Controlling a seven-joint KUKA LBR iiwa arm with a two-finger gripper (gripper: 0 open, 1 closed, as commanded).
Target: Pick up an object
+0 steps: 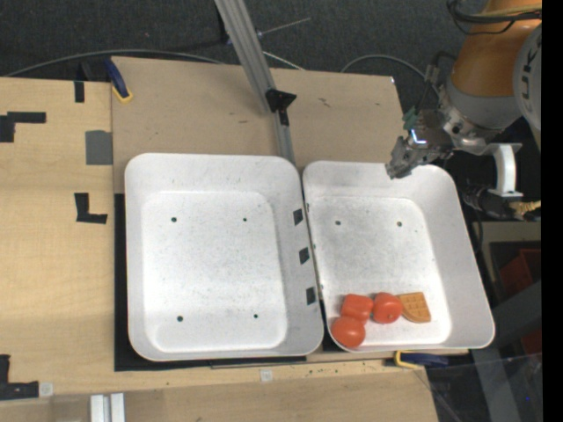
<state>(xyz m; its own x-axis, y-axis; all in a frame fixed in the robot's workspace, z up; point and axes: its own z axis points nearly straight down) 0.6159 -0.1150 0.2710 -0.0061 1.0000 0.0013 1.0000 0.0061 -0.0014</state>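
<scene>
Gripper [402, 167] position: above the far right corner of the right bin [457, 236], at the rim; finger state cannot be determined at this size, and nothing is visible between the tips. Arm [493, 60] enters from the right of that bin, orange band uppermost in the frame.

Right bin contents: three red tomato-like pieces [362, 316] clustered at the near edge, touching one another; one orange cracker-like square [415, 307] just to their right, touching the nearest red piece; all four lie well apart from the gripper, at the opposite end of the bin.

Left bin [141, 236] adjoins the right bin along its left wall; a row of black clips [303, 255] sits on the shared edge. Grey metal bar [251, 55] runs diagonally beyond the right bin's far left corner.
</scene>
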